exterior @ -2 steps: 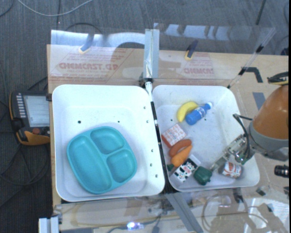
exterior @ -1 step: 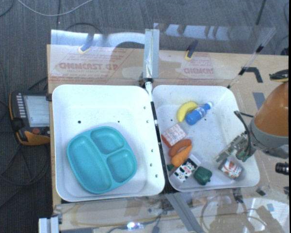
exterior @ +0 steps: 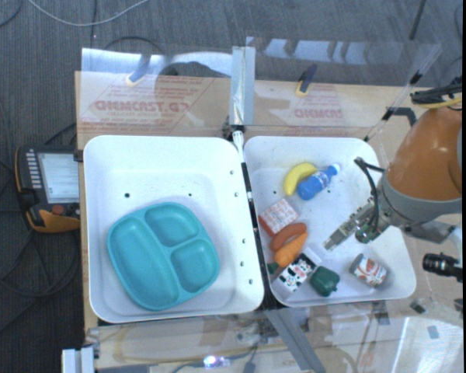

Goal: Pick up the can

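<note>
Can (exterior: 369, 270) hasn't been picked up yet, it's lying on its side near the front right corner of the right bin (exterior: 338, 148), with the gripper (exterior: 349, 231) hovering just above-left of it, fingers apparently spread and holding nothing.

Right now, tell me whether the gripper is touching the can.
Apart. In the camera view the gripper hangs over bare bin floor, up and to the left of the can, with a strip of white right bin showing between them.
</note>
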Robot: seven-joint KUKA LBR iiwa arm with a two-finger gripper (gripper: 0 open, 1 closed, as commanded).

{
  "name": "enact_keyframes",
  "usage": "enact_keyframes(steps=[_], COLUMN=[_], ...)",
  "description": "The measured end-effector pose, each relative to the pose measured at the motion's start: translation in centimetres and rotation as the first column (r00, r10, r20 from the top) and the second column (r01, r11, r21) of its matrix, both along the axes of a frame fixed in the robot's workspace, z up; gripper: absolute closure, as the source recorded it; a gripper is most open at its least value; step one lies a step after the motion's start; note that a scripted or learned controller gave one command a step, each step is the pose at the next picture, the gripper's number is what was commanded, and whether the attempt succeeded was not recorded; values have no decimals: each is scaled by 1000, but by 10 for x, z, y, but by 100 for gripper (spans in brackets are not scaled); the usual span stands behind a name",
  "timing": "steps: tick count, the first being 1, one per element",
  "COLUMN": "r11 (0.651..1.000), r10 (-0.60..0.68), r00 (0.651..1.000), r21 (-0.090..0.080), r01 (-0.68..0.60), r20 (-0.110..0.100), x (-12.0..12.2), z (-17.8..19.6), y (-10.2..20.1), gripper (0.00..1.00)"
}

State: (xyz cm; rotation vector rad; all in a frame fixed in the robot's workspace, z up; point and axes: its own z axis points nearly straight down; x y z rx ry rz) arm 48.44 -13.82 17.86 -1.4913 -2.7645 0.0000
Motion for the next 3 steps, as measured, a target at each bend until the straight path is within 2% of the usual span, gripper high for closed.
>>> enact_keyframes(steps=[1, 2, 3], r11=[995, 898, 949], r10=[-101, -439, -315], r00=[995, 898, 949], r21=[-1, -4, -1], r01=[101, 439, 315], r20=[1, 1, -4], x=[49, 86, 65], z=[45, 140, 4], y=[29, 37, 63], gripper=[100, 100, 100])
